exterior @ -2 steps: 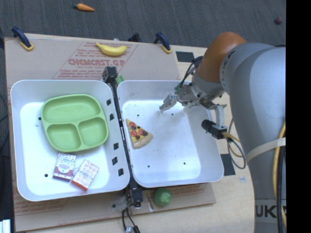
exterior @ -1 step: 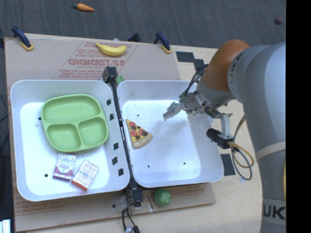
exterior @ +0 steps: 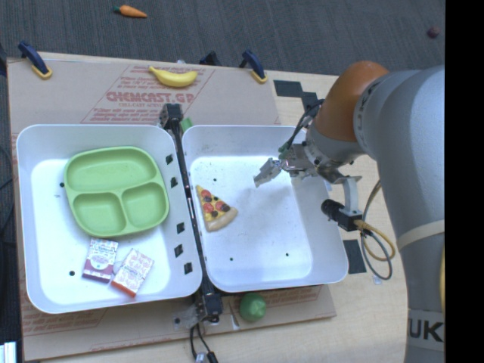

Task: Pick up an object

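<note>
Two shallow white bins, side by side on the bench. Left bin [exterior: 23, 203] first: carries one green plate [exterior: 113, 187] with three compartments, one long across the top and two smaller below, all bare. Below the plate, two small red-and-white packets, the first packet [exterior: 100, 259] and the second packet [exterior: 133, 271], lying flat and just beside each other near the front wall.

Over to the right bin [exterior: 325, 240]: holds a single pizza slice [exterior: 214, 207], close against the left wall near the divider. A toy wedge, flat on the bin floor, yellow cheese dotted with red and dark toppings, tan crust at the lower right, point aimed up and to the left.

And there, hanging over the upper middle of that same bin, the gripper [exterior: 266, 174], reaching in from the right on the grey arm [exterior: 401, 127] with its orange band [exterior: 352, 97]. How far open, cannot tell from this slant. Sits well apart from the pizza slice, up and to its right, with bare white floor between them.

Outside the bins: one banana [exterior: 174, 75] on the printed cardboard [exterior: 113, 97] behind, one green ball [exterior: 253, 306] at the front edge just below the right bin, one carrot [exterior: 131, 10] out on the dark floor.
</note>
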Controlling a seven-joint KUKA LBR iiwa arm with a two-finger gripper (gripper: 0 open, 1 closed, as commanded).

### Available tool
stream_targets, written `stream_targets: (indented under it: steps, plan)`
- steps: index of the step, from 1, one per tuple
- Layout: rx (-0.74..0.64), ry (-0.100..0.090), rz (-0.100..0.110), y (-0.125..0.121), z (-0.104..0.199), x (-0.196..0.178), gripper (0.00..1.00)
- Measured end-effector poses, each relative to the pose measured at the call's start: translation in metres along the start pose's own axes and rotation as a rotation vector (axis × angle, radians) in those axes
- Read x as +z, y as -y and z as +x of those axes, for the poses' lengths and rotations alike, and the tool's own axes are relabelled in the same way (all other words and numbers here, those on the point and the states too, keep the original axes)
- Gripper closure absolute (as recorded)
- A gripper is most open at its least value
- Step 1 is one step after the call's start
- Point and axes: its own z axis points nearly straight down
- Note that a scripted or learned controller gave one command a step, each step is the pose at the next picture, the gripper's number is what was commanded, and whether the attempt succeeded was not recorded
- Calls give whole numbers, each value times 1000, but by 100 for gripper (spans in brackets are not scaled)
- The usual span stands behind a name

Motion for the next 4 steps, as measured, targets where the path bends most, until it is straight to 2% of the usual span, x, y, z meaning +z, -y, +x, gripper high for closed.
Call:
stream_targets:
  steps: [1, 2, 3, 4]
  plan:
    - [1, -2, 0, -18, 0, 0, 0]
    - [1, -2, -1, -22, -1, -23, 0]
    - [2, -3, -1, -32, 0, -20, 0]
    - [1, -2, 3, 60, 0, -7, 0]
